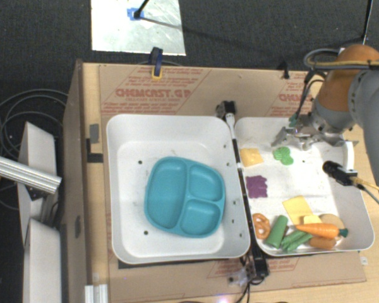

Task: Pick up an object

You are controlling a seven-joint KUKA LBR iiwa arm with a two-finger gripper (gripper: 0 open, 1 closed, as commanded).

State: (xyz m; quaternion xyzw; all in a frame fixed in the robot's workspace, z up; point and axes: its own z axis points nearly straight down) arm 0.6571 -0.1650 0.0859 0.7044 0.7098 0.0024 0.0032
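Observation:
The right white bin (pixel 350 191) holds several toy foods. A green leafy piece (pixel 282 156) lies near its back, with a pale yellow square (pixel 251 157) to its left. A purple piece (pixel 256 185) sits in the middle. Toward the front lie a yellow cheese slice (pixel 297 207), a pretzel (pixel 260 223), a green pickle (pixel 276 231) and an orange carrot (pixel 320 230). My gripper (pixel 295 136) hangs low over the back of this bin, just behind and to the right of the green leafy piece. I see nothing held in it.
The left white bin (pixel 129 169) holds a blue divided tray (pixel 184 196). A black clip (pixel 227 110) sits at the back of the ridge between the bins. The grey arm (pixel 366 100) comes in over the right bin's back right corner. Cardboard surrounds both bins.

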